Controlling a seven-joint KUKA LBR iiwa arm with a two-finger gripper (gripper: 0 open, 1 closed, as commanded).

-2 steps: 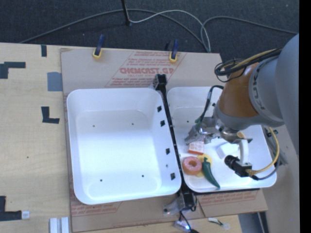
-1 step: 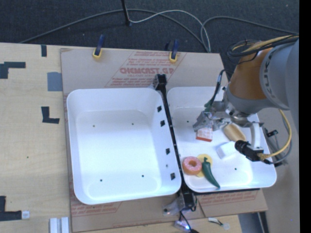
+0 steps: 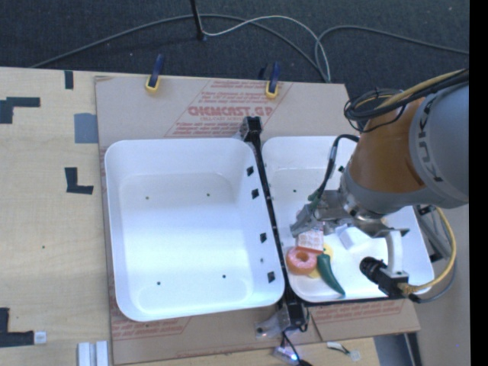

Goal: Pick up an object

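Right bin (image 3: 305, 158): arm bent low, tool (image 3: 311, 227) above pink ring (image 3: 301, 261); tool state unclear.

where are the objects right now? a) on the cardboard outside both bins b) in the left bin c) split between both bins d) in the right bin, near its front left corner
d: the pink ring, the green piece and the small box all lie together in the right bin, close to its front left corner under the arm.
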